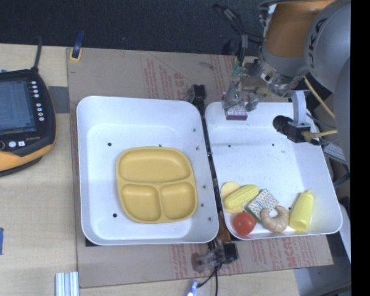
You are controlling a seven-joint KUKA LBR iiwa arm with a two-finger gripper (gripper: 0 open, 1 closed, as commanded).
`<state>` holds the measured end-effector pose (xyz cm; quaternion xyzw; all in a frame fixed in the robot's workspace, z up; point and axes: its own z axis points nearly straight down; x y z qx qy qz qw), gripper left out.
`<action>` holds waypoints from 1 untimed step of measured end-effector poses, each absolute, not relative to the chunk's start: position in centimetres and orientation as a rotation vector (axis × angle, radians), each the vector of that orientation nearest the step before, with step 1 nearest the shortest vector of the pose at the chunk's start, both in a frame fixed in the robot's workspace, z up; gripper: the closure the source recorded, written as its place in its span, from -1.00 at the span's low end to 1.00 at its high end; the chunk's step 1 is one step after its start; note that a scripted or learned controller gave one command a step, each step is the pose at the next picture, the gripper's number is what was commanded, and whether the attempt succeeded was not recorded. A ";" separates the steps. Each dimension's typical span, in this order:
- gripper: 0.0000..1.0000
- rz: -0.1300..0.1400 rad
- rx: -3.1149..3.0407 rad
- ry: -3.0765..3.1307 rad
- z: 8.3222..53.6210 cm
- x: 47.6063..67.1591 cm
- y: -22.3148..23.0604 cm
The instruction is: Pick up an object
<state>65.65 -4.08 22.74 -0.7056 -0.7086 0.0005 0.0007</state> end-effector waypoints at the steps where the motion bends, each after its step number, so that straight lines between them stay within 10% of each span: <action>1: 1.00 0.007 -2.212 -2.227 22.8 62.4 3.4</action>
